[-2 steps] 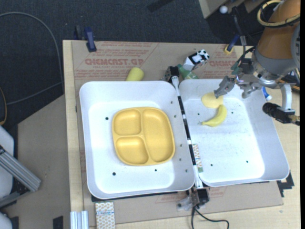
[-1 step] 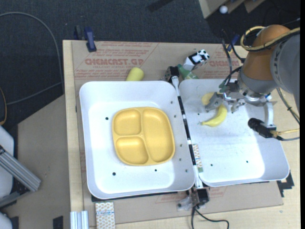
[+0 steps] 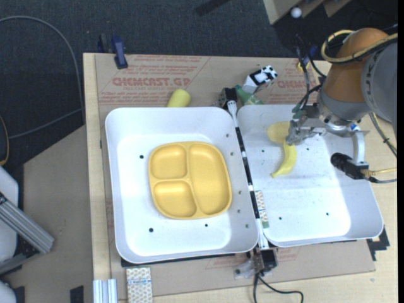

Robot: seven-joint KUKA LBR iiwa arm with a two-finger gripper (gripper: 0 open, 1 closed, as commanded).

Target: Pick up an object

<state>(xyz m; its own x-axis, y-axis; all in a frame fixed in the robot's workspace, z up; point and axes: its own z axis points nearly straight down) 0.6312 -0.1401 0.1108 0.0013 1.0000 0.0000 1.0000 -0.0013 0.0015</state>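
Observation:
In the right bin (image 3: 328,219) a yellow banana (image 3: 285,161) lies near the far-left part, curving down toward the bin's left wall. A flat, pale yellow round piece (image 3: 275,131) sits just above it. My gripper (image 3: 302,133) hangs low over the far part of this bin, right beside the round piece and just above the banana's upper end. The grey arm with its orange band (image 3: 353,62) reaches in from the upper right. The gripper's body hides whatever is directly under it.
The left bin (image 3: 126,137) holds a yellow plate (image 3: 189,180) with three compartments. Behind the bins, a yellow cylinder (image 3: 178,98) and a small black-and-white object (image 3: 262,76) rest on the cardboard. A blue clamp (image 3: 118,51) grips the far-left board edge. Cables trail by the arm.

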